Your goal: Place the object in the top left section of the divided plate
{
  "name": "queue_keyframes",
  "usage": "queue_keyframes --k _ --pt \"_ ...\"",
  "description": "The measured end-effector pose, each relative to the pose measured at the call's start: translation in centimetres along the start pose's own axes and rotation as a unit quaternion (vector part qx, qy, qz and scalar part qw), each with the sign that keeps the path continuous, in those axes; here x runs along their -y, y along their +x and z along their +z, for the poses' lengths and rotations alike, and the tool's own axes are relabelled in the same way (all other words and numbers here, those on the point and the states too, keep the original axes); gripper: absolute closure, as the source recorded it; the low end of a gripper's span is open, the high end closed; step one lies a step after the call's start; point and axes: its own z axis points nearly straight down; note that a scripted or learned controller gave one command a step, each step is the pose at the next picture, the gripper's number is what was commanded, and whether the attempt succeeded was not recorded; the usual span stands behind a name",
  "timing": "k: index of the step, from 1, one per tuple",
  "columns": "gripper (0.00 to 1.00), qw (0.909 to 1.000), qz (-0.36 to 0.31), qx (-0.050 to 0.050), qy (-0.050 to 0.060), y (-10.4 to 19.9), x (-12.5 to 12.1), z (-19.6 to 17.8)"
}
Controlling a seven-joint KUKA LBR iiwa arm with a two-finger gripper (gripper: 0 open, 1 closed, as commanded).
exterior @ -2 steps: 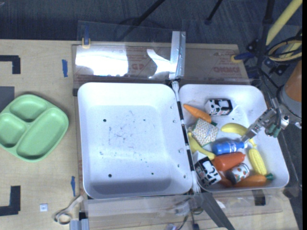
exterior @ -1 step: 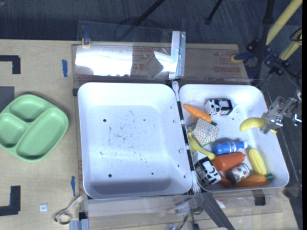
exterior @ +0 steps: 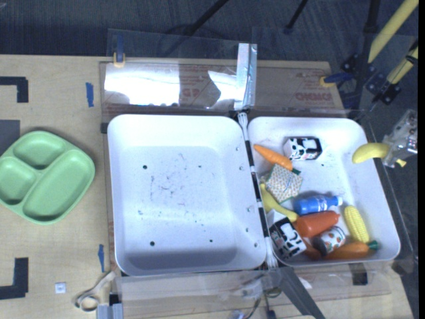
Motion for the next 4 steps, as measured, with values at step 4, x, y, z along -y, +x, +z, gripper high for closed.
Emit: queue_keyframes --k 4 --pt "1.00 0.9618 -0.274 0.006 0.001 4.8 2.7 -5.5"
